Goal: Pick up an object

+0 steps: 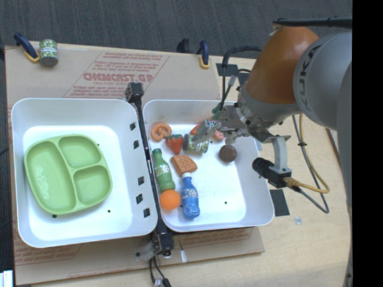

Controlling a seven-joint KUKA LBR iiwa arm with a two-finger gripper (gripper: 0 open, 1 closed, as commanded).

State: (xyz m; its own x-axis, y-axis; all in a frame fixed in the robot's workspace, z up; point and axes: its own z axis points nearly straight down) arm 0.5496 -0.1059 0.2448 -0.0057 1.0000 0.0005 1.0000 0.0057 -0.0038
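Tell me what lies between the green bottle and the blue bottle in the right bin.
In the camera view, a tan waffle-like toy sits between the green bottle and the blue bottle, with an orange ball lower down.

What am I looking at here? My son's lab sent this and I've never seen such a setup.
One camera looks down at a slant on a bench with two white bins. The grey and orange machine on the right is a robot arm; its gripper is low over the right bin, among the toys. Whether it holds anything cannot be told. That bin has a green bottle, blue bottle, orange ball, waffle, brown ball and pretzel. The left bin holds a green divided plate.
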